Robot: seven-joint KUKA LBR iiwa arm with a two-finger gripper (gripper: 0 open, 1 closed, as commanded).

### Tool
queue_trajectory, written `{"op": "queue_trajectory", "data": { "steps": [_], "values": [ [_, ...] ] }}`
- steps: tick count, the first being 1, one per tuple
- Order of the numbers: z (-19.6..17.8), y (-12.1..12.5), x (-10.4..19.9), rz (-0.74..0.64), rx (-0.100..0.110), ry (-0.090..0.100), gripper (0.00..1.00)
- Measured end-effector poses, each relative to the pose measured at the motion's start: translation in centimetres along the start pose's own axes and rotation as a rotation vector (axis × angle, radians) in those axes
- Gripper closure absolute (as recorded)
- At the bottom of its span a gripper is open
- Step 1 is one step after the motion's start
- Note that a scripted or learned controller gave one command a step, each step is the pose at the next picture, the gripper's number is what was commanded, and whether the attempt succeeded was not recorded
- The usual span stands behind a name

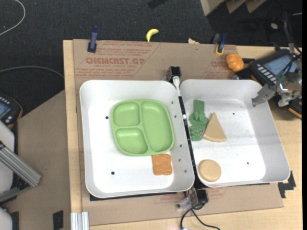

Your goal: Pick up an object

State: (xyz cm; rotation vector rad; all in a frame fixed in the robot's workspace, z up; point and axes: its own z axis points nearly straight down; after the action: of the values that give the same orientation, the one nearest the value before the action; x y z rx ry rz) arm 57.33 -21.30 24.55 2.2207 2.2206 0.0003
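Note:
The right bin [254, 143] holds a green leafy toy [197, 120], a tan wedge [215, 129] touching its right side, and a round tan disc [209, 170] near the front left corner. In the left bin [96, 143] a green divided plate [142, 127] lies with an orange waffle-like piece [162, 164] just in front of it. My gripper [266, 93] hangs over the right bin's far right corner, well away from every object, with nothing seen in it.
A small orange ball [234, 62] and a yellow banana-shaped toy [152, 33] lie beyond the bins. Blue clamps [92, 40] pin the cardboard base at the back. A black device [269, 67] sits behind the gripper at the right.

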Motion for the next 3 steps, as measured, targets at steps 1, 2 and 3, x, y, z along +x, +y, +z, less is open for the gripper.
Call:
{"op": "queue_trajectory", "data": {
  "steps": [1,2,3],
  "values": [
    [-15.3,0.2,-1.2,-0.002,-0.017,-0.008,0.0],
    [-24.9,-0.1,1.8,-0.005,-0.015,-0.004,0.0],
    [-25.3,-0.1,1.6,-0.002,-0.007,-0.005,1.0]
  ]
}}
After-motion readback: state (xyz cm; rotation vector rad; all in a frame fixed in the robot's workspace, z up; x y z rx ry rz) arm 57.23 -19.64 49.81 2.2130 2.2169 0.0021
